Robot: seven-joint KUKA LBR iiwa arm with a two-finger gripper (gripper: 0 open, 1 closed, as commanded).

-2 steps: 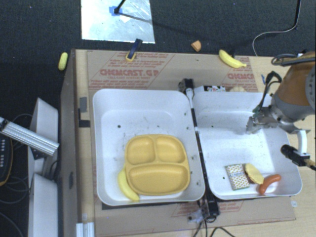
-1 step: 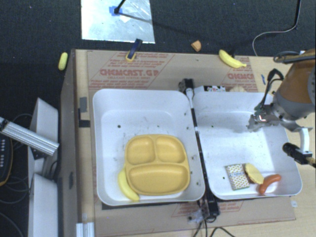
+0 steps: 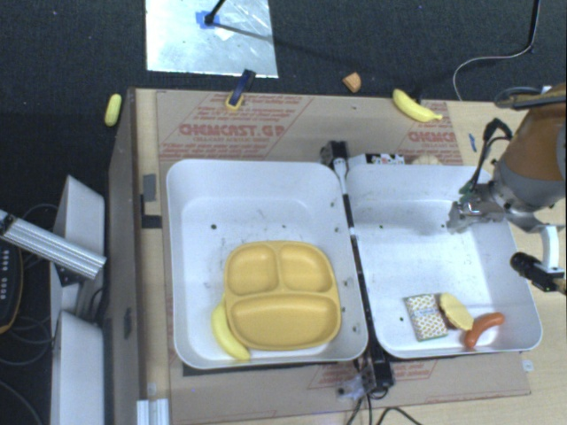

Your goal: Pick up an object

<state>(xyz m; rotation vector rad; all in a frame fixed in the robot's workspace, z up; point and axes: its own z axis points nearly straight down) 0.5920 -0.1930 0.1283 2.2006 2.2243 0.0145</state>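
Dark speckled carpet surrounds the tabletop [image 3: 292, 118], a brown board printed with red lettering that carries two shallow white bins side by side. Three small things lie clustered in the right bin [image 3: 416, 255], in its near corner: a patterned square packet [image 3: 426, 316], a pale yellow piece [image 3: 455, 311] touching the packet's right edge, and an orange sausage-shaped toy [image 3: 483, 328] just beside that piece, close to the bin's near wall. None of them is between any fingers.

Up at the far right side of the same bin, the end effector [image 3: 467, 209] sits low over the bin's bare floor, well apart from the cluster. Its metal tip is small and partly blurred, so whether its fingers are apart or together cannot be told. Behind it the grey arm [image 3: 532, 162] with its orange band reaches in from the right edge.

Across the divider, the left bin [image 3: 257, 193] holds a yellow compartment tray [image 3: 282, 295] with three sections, and a yellow banana [image 3: 228, 335] lies against the tray's near left corner.

Outside the bins, a second banana [image 3: 415, 106] rests on the far part of the board, a small orange block [image 3: 353, 81] lies on the carpet beyond it, and a yellow cylinder-like object [image 3: 112, 109] lies off the board's left corner. A shiny metal sheet [image 3: 211, 23] lies on the carpet further back.
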